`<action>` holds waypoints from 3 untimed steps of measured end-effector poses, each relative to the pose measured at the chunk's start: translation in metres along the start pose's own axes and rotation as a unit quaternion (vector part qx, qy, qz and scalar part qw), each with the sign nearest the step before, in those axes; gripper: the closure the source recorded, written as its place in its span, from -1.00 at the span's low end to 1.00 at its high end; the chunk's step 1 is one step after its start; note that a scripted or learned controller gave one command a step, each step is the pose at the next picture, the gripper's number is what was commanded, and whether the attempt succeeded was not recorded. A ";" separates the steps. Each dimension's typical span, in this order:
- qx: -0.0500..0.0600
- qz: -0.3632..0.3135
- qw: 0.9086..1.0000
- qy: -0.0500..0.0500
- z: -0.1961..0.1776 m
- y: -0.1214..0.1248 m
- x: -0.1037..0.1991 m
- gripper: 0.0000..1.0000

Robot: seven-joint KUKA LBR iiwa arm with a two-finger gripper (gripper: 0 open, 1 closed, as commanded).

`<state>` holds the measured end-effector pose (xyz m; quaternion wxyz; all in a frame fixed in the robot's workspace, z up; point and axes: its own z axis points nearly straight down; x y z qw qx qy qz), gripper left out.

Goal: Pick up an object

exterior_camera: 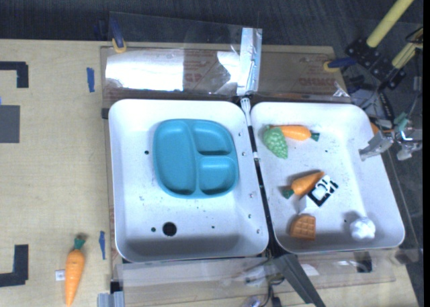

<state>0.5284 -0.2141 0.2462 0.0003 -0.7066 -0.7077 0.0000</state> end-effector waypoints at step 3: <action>-0.012 0.001 1.000 -0.006 0.152 0.003 0.107 -1.00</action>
